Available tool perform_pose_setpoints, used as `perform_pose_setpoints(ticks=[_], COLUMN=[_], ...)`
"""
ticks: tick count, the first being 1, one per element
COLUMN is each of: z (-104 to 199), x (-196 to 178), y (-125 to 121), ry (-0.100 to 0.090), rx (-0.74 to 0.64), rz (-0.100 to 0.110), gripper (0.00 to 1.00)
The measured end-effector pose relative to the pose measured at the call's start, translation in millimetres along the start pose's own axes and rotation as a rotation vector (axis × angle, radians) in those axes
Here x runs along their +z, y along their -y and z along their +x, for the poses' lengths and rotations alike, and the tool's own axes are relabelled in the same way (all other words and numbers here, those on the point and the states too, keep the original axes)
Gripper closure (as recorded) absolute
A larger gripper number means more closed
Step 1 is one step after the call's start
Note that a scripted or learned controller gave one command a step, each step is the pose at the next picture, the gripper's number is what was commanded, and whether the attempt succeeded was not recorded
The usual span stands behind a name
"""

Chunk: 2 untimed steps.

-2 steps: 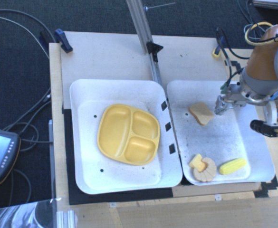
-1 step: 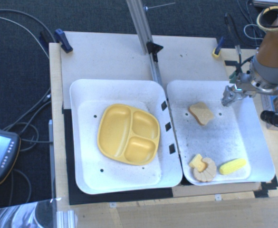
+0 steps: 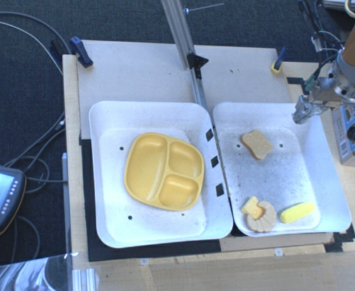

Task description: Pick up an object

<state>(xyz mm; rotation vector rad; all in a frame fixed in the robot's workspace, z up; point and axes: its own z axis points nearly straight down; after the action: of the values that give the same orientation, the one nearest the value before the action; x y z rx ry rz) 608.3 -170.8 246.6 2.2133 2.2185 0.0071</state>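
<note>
While my claw [image 3: 301,114] hangs over the right bin's [image 3: 323,162] far right rim, can't tell its state. That bin holds bread slice [image 3: 256,144], corn cob [image 3: 297,211], cookie pieces [image 3: 259,214] near front. Left bin [image 3: 104,162]: yellow divided tray [image 3: 164,171].

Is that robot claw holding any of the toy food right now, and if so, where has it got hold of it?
Nothing is held. The gripper hangs over the right bin's far edge, apart from the bread slice, the corn and the other pieces.
</note>
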Motion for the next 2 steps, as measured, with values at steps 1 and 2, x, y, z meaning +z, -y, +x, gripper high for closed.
perform_pose_setpoints(ticks=[1,2], z=[58.5,105.7], x=[-1.0,4.2], y=[19.6,22.4], ry=[-0.006,-0.006], rx=[-0.004,-0.004], rz=[0.01,0.011], gripper=[1.0,1.0])
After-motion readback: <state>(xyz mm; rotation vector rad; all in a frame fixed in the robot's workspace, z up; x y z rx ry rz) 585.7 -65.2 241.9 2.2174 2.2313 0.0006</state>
